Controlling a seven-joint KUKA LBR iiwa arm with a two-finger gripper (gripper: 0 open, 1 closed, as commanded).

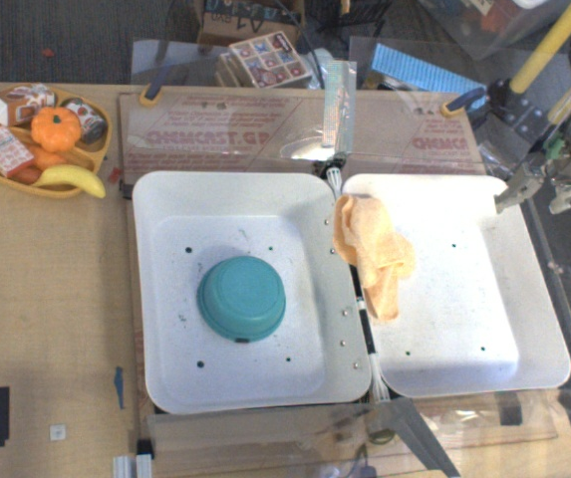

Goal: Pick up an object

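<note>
**Two white bins, one bowl, one cloth**

Two shallow white plastic bins sit side by side. The left bin [165,217] has a round teal plastic bowl [242,298] lying upside down near its middle. A crumpled pale orange cloth [375,252] is draped along the left wall of the right bin [484,297], right at the divide between them. The two-finger gripper [544,182] hangs over the right bin's far right corner, well apart from both, gripping nothing. Open or closed? Honestly can't tell, too cluttered up there.
</note>
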